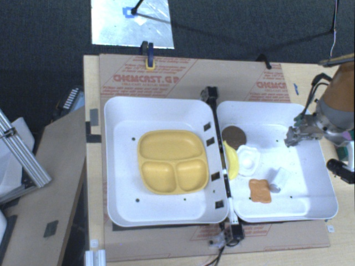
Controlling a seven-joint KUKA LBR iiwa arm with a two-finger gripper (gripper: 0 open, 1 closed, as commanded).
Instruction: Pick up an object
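Observation:
The right bin (310, 204) holds a brown round disc (233, 136) at its upper left. Beside it lie a yellow banana-shaped piece (231, 160) and a white fried-egg toy (248, 159). An orange-brown chunk (259, 190) and a small pale clear piece (277, 178) lie near the front. My gripper (292, 136) hangs over the right side of this bin, well to the right of these objects and apart from them. Nothing shows between its fingers.
The left bin (119, 148) contains a yellow three-compartment plate (172, 160). A black divider strip (217, 154) runs between the bins. The arm's grey body (337, 112) enters from the right edge. Cardboard (183, 76) lies under both bins.

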